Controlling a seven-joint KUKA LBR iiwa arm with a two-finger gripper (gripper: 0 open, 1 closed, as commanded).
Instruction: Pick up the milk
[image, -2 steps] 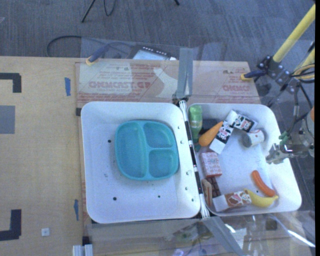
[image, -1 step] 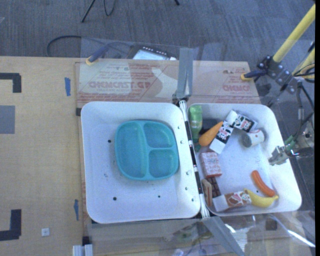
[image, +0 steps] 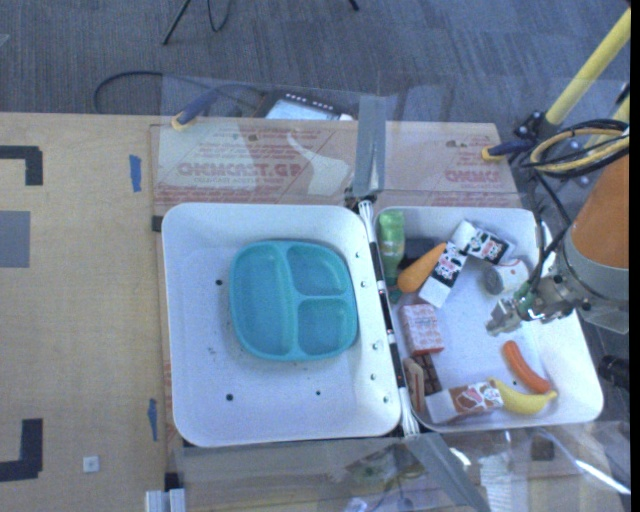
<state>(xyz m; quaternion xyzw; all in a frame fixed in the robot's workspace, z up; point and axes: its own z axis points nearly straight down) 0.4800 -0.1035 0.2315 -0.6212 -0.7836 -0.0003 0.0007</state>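
Bench carrying two white bins. Nearest in right bin (image: 585, 400): banana (image: 522, 399), sausage (image: 526, 368). Gripper (image: 508, 318) hovering mid-bin, grip state unclear, nothing seen between fingers. Milk (image: 445, 274), cow-patterned carton, lying farther back beside carrot (image: 421, 269). Left bin (image: 190, 330) holding teal plate (image: 294, 299).
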